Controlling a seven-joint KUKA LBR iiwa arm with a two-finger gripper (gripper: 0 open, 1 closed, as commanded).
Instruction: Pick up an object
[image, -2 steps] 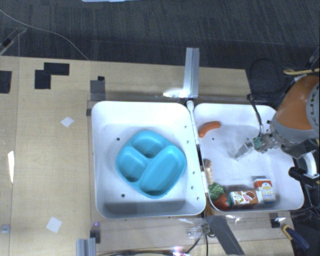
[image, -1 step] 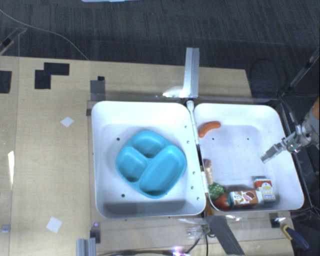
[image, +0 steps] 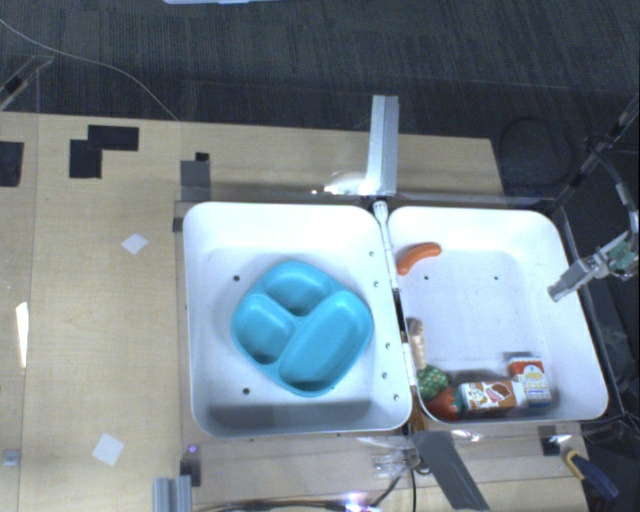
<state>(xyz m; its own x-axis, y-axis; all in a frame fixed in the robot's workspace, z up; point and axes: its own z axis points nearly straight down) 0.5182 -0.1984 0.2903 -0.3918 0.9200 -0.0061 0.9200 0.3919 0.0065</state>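
White bins (image: 300, 218): two side by side on the bench; I see them from above at a slant.
Blue plate (image: 300, 325): a divided dish lying flat in the middle of the left bin, nothing on it.
Orange sausage (image: 418, 256): right bin, 10 o'clock corner, close to the wall shared with the left bin.
Food cluster: along the right bin's 6 o'clock wall, a green piece (image: 432, 380), a red piece (image: 447, 402), a lying carton (image: 490, 396) and a small box (image: 529, 378), packed close together.
Brown item (image: 415, 340): at 9 o'clock against the shared wall; too small for me to identify.
Gripper (image: 565, 286): a grey tip at the right bin's 3 o'clock rim, well apart from every object, carrying nothing.
Gripper opening: I cannot tell from this view.
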